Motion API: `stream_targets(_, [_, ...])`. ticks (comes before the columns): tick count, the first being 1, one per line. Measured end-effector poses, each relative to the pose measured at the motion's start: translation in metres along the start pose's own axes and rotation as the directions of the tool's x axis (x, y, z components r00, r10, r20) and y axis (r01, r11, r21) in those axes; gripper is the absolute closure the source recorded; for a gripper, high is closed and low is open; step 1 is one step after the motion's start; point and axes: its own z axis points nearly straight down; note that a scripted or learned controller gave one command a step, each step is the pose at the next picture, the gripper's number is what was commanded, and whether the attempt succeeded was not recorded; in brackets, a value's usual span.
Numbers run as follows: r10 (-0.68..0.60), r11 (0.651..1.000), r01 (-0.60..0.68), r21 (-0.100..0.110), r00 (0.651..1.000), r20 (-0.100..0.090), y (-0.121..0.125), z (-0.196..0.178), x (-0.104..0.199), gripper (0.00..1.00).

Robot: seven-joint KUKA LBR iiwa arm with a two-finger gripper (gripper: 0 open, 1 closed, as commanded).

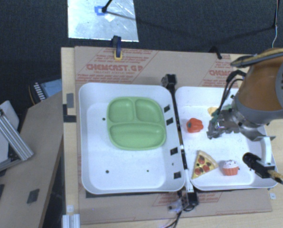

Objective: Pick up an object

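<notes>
**While the Arm Hangs Over the Right Bin**

While the grey and orange arm [265, 89] reaches in from the right, its gripper [216, 129] is over the middle of the right bin [191, 96]. It looks dark and small from up here, and you cannot tell if it is open or closed. Nothing can be seen held in it.

Four toy foods are in the right bin. A red toy pepper [194, 125] with a green top sits just left of the gripper, close to it but apart. A toy pizza slice [204, 164] lies flat at the near side of the bin, next to the wall between the bins. A toy cupcake [229, 167] with white top and orange cup stands just right of the pizza. A small yellow thing [212, 111] peeks out on the far side of the gripper, partly hidden by the arm, so what it is cannot be told.

The left bin [91, 141] holds a green plate [136, 123] with three parts, lying flat near the middle. Both bins touch side by side on a brown surface [179, 63] with red letters on it.
</notes>
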Motion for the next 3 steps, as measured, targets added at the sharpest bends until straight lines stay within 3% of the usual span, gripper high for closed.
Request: stream_targets(3, [-0.001,1.000,0.001,0.001,1.000,0.000,0.007,-0.002,0.161,1.00])
